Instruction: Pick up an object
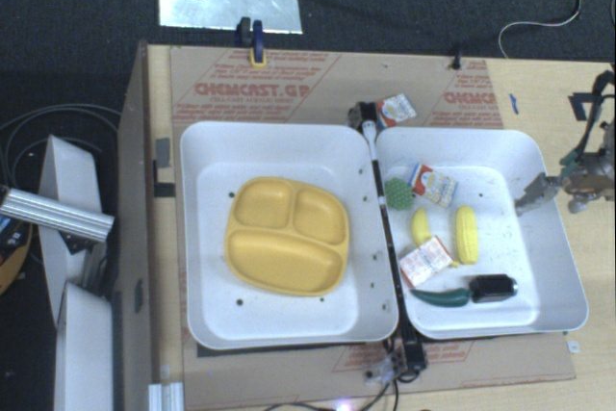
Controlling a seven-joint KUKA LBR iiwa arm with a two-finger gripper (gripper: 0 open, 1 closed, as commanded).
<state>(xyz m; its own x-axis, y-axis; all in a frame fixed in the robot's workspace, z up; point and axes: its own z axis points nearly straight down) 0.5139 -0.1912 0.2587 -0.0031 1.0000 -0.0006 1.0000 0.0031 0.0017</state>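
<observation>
claw (535, 194) hangs over the right bin's (551, 257) right rim, can't tell its state. yellow corn (467, 234), lemon (421, 226), green ball (399, 193) sit inside.

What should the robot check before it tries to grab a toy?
1. Toys to pick lie in the right bin: ok.
2. Corn cob lies apart from the small yellow piece: ok.
3. Gripper is above a toy: not ok, it sits near the bin's right wall.
4. Fingers open wide enough: cannot tell.
5. Yellow tray in the left bin is out of the way: ok.
</observation>
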